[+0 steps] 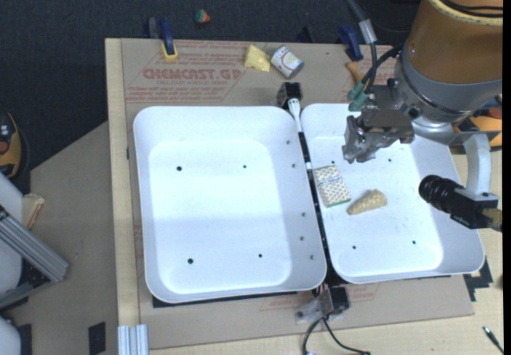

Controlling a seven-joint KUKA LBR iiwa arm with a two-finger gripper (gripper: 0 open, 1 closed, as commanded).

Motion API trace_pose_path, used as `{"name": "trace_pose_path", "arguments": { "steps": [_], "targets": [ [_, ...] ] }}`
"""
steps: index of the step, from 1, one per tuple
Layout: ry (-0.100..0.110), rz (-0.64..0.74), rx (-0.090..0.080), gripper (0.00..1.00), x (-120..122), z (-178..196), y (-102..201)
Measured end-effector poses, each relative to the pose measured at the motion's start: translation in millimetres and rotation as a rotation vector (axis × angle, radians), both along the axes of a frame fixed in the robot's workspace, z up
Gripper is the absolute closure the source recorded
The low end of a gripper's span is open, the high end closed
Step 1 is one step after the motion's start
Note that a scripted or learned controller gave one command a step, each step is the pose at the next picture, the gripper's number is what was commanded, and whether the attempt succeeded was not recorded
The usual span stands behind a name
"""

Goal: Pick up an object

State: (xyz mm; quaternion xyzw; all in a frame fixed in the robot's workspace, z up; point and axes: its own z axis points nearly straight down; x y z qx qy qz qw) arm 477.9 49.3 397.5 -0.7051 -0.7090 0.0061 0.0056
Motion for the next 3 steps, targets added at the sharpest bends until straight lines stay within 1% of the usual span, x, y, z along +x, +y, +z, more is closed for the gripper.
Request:
{"name": "trace_pose_path", "arguments": {
  "steps": [1, 2, 3],
  "targets": [
    [-0.034, 0.001, 0.005, 1.00, 1.9, 131.4, 41.6],
    [-0.007, 0.002, -0.001, 1.00, 47.9, 44.3, 126.8],
    [-0.004, 0.001, -0.002, 1.00, -2.2, -29.1, 165.6]
  ]
}}
